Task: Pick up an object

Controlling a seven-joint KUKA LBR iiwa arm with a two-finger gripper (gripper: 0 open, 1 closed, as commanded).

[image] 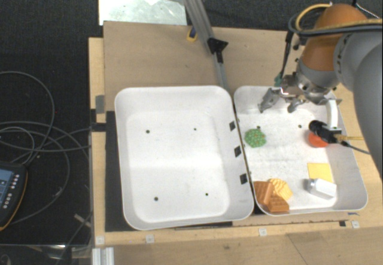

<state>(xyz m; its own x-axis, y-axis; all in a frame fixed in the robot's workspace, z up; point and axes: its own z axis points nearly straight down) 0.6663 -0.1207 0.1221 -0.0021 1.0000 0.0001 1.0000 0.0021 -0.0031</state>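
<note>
- My tool (277, 104): fingers spread, nothing between them; it hovers over the far end of the right-hand bin (359, 197).
- Candidates, all lying in that bin, none lifted: green ball (255, 137) (nearest), yellow tile (320, 171), silver block (320, 188), orange wedge (272, 195).
- Status: no grasp made; descent, closing and lift all remain.

I see the gripper (281, 102), fingers spread with nothing between, just beyond the green ball (255, 137). An orange wedge (272, 194), yellow card (319, 171) and white block (321, 188) lie nearer me than that ball.
</note>
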